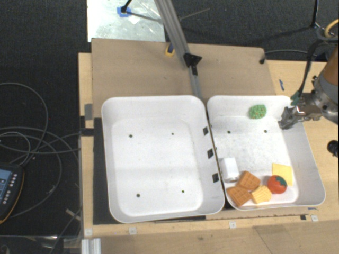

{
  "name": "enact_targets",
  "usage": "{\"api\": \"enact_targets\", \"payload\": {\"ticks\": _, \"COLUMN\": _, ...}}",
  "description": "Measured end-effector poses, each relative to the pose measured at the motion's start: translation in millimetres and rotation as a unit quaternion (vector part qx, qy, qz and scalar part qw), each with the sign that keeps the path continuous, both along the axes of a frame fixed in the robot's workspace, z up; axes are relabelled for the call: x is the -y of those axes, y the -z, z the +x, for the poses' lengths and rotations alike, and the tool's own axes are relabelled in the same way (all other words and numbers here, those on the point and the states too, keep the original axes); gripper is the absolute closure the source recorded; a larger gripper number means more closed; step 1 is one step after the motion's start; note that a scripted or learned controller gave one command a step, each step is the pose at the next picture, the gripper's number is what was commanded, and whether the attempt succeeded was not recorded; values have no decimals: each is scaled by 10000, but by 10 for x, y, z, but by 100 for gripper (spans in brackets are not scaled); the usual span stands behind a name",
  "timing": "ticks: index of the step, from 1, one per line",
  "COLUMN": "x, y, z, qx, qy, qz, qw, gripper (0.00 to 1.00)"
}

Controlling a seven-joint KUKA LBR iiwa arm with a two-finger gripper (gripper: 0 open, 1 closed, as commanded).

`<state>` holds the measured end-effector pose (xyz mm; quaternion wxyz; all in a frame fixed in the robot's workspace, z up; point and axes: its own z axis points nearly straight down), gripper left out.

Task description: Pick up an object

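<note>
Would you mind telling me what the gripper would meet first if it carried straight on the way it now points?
Probably the bare floor of the right bin; the gripper points down-left, passing below the green object, though depth is unclear.

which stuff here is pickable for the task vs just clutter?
Job: green round piece, white block, two waffle pieces, yellow cracker, tomato, cheese wedge, all in the right bin; gripper.

Lying about: left bin, floor cables, pendant.
</note>
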<state>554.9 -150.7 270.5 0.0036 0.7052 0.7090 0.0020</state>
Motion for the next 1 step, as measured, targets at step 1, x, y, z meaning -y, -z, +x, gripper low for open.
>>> {"api": "enact_targets", "payload": {"ticks": 1, "x": -552, "y": 147, "z": 223, "qx": -25, "qy": -27, "qz": 18, "qw": 10000, "gripper": 100}}
